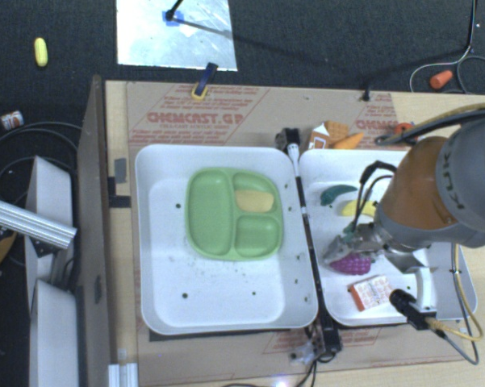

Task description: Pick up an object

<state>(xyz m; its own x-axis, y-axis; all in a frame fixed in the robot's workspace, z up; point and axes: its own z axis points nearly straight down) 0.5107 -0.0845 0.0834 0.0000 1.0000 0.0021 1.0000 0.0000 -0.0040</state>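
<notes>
A bench is seen from above at a slant, with two shallow white bins set side by side on a brown cardboard sheet printed with red lettering. The left bin (165,297) holds a light green divided plate (232,214), lying flat near its middle. In the plate's upper right compartment a pale yellow object (254,199) is resting.

The right bin (339,313) is reached into by the grey arm (460,176) with its orange band, which enters from the right and covers much of that bin. The gripper (349,245) is lowered near the bin's middle, just above a magenta bumpy object resembling a bunch of grapes (354,264). The gripper appears to be touching or nearly touching this object, but whether the fingers are wide, narrow or closed on anything cannot be told.

Just below the grapes a small red and white packet (370,293) is lying flat. Further up in the same bin a teal object (336,193) and a yellow object (351,209) are seen beside each other, partly hidden by the arm's cable. An orange carrot-shaped item (347,141) is lying on the cardboard just beyond the right bin's far edge.
</notes>
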